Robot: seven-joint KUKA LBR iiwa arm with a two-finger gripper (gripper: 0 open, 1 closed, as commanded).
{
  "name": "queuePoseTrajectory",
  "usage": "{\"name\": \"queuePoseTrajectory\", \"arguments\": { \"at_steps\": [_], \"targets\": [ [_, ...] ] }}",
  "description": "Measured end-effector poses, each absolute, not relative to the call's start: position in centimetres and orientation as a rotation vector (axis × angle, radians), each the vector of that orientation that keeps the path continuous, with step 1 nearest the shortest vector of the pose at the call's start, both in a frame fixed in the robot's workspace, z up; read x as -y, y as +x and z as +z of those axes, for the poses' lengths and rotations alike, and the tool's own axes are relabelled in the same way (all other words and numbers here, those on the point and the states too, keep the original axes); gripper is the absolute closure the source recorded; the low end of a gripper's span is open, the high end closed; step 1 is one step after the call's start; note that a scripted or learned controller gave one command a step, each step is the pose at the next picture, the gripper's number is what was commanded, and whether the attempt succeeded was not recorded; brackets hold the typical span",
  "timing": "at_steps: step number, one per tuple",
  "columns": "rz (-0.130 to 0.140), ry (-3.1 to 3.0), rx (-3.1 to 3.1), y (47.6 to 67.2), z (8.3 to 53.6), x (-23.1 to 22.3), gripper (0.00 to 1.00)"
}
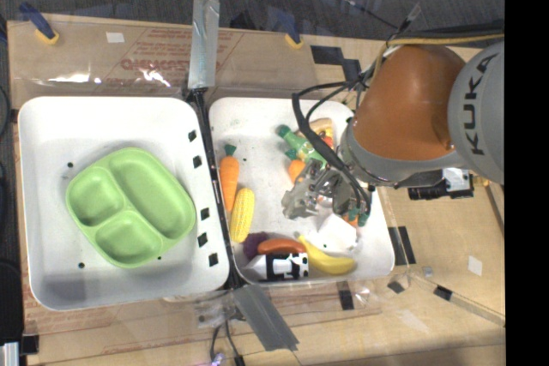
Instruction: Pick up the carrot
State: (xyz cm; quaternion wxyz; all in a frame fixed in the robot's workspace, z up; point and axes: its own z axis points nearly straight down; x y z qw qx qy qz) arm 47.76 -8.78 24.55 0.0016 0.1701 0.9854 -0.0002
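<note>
At the near edge of the right bin (pixel 377 257) lay a banana (pixel 330 260) and a black-and-white toy (pixel 287 267). Above them the arm (pixel 412 111) reached in from the right, wrist bent down, gripper (pixel 310 195) low over the bin floor (finger state could not be determined). The carrot (pixel 229 176) lay along the left wall, long axis near-to-far, green top pointing far, corn (pixel 242 213) just beside it.

My own orange-banded arm (pixel 412 111) covers the right bin's (pixel 257 111) far right corner and part of the green and orange toys (pixel 302 146) there. My jaws are too cluttered to read. The frame's right edge cuts my arm off.
</note>
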Motion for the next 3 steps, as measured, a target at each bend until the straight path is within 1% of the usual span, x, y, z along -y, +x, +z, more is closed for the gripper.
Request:
{"name": "queuePoseTrajectory", "arguments": {
  "at_steps": [1,2,3],
  "targets": [
    [-0.002,0.537,-3.093,47.8,24.3,13.9,1.00],
    [0.001,0.883,-3.016,47.7,23.4,8.4,1.00],
    [-0.002,0.504,-3.099,47.7,26.0,13.9,1.00]
  ]
}}
